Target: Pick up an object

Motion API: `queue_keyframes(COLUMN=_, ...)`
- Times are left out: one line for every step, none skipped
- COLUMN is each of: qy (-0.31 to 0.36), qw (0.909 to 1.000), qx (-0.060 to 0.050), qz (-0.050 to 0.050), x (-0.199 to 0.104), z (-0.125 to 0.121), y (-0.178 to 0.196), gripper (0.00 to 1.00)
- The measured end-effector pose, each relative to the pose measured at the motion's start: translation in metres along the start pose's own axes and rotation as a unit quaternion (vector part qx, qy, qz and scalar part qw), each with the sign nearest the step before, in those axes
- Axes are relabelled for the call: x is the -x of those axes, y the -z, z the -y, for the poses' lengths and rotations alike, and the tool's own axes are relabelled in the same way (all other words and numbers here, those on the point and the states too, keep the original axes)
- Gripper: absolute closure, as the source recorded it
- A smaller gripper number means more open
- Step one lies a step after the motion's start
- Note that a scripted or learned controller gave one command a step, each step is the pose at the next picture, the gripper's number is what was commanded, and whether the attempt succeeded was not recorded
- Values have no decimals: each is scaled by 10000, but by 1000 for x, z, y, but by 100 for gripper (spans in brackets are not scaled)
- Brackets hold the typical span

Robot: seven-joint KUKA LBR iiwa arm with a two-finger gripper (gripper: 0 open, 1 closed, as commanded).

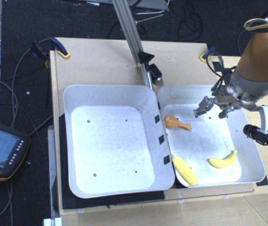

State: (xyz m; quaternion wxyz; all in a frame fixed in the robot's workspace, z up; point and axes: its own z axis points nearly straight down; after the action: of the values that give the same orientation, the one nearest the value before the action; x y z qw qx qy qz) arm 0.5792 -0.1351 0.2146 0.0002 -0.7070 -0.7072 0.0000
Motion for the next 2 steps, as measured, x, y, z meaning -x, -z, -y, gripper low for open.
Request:
queue_keyframes(qy=-1, qw=10000, qx=-27, qz=-4, x=0, z=5, y=-62, gripper=0)
queue_keyframes(qy=-1, qw=10000, qx=-23, qz=-3, x=0, z=7, y=-115, gripper=0)
